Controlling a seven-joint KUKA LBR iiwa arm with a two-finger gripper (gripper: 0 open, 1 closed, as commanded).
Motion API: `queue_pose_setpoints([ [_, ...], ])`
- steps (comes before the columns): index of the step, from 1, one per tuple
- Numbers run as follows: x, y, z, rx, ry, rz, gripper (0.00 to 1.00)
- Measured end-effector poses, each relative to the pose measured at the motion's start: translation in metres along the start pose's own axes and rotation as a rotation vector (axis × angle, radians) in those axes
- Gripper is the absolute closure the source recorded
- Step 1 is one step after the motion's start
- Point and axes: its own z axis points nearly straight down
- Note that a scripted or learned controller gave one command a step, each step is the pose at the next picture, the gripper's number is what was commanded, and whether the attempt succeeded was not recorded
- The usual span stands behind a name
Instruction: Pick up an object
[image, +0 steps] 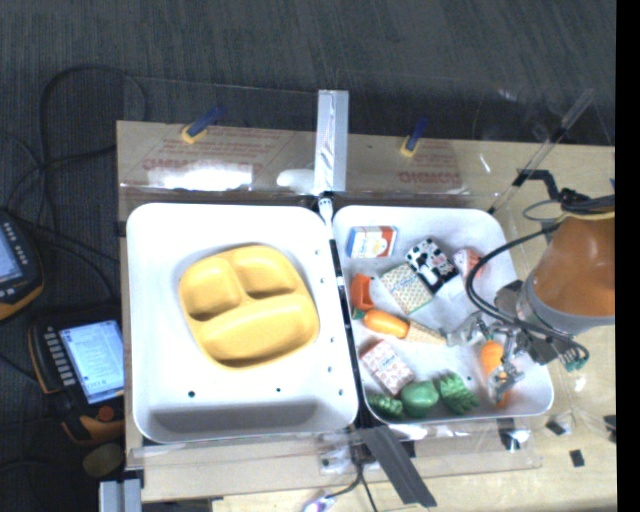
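My gripper (499, 360) is low in the right bin (520, 400), near its right wall, with the orange-banded arm (578, 272) above it. A small orange object (489, 354) sits right at the gripper's tip; whether it is gripped is hidden from me. To the left lie an orange carrot (386, 322), a pink checkered block (387, 366), a green pepper (420, 396) and a green leafy piece (458, 391). Farther back are a red-and-white carton (370, 242), a black-and-white cow-patterned item (430, 262) and a tan checkered cracker (406, 288).
The left bin (160, 400) holds a yellow compartment plate (248, 303). A raised divider (340, 320) separates the two bins. Black cables (490, 265) loop over the right bin's back right corner. A tablet (92, 360) lies off the bench's left side.
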Motion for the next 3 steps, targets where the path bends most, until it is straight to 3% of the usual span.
queue_pose_setpoints([
  [1,-0.002,0.0,-0.01,0.002,0.0,-0.001,1.0],
  [2,-0.002,0.0,-0.01,0.001,0.0,-0.001,0.0],
  [3,0.003,-0.002,0.0,-0.006,0.002,0.0,0.0],
])
